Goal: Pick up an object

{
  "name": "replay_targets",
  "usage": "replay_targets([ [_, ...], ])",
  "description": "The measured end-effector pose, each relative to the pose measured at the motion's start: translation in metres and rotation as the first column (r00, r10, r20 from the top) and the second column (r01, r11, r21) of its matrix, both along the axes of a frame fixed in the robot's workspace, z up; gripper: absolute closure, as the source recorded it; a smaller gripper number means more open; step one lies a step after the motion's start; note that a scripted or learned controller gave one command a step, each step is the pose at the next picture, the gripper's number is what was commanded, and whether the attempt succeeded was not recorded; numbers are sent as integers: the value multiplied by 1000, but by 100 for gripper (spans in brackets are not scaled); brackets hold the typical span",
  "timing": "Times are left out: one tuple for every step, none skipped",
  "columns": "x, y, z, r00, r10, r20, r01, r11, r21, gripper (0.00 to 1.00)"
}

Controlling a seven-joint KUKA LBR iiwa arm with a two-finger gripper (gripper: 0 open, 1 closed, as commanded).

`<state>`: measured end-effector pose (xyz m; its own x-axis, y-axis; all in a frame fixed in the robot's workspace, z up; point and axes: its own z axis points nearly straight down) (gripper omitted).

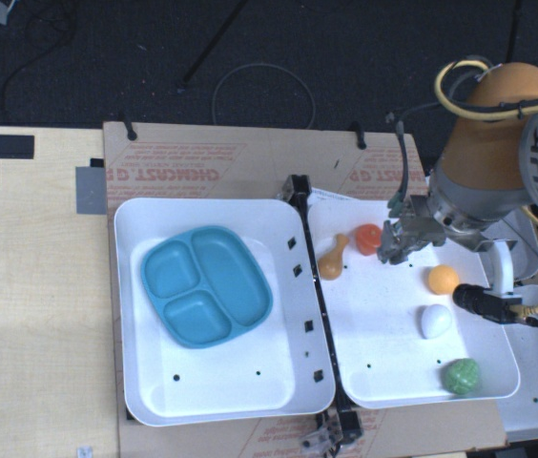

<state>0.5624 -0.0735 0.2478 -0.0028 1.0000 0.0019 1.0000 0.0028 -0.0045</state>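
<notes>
Likely target: red ball (367,238), on the floor of the right bin (383,342) toward its far left part, just beside the jaws on their left in the camera view; cannot tell whether they touch. Jaws hang low over the bin at the end of the arm (484,160). Whether they are released or clenched cannot be told from this angle, and nothing is seen between them. Main risk, as a judgement: the ball is round and free to roll, so a descent that is off-centre would nudge it away rather than trap it, probably toward the tan pear-shaped piece (333,259) lying near it by the divider (312,284). A closure on that side could also catch both pieces or strike the bin wall. The orange ball (443,279), white lump (434,321) and green lump (461,375) sit apart on the arm's side; a sweep could scatter them. The left bin (212,389), holding the blue divided plate (207,284), is well apart and at no risk.
</notes>
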Motion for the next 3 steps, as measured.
replay_targets([
  [-6,50,4,1000,1,0,-1,1000,1,100],
  [-12,104,-15,1000,1,-2,-1,1000,0,100],
  [-19,146,-22,1000,0,-1,0,1000,-1,100],
])
